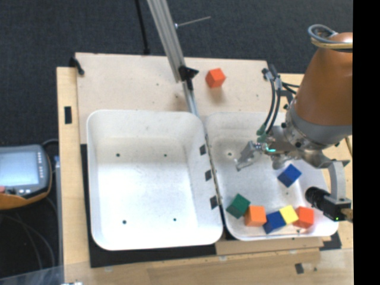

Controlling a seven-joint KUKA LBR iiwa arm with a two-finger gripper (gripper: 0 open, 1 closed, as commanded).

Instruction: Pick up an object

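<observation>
The right bin [225, 129] holds several cubes. Along its near edge lie a green cube [238, 205], an orange cube [256, 215], a blue cube [274, 221], a yellow cube [288, 214] and a red-orange cube [304, 217]. Another blue cube [289, 175] sits apart from them, further right, just below the wrist. My gripper [243, 158] hangs over the bare middle of the right bin, up and left of that blue cube and above the green one. Nothing shows in its grasp.
The left bin [148, 177] sits beside the right one. An orange cube [215, 77] rests on the bench behind the bins. A slanted metal pole [169, 34] rises from the bench near the bins' shared edge.
</observation>
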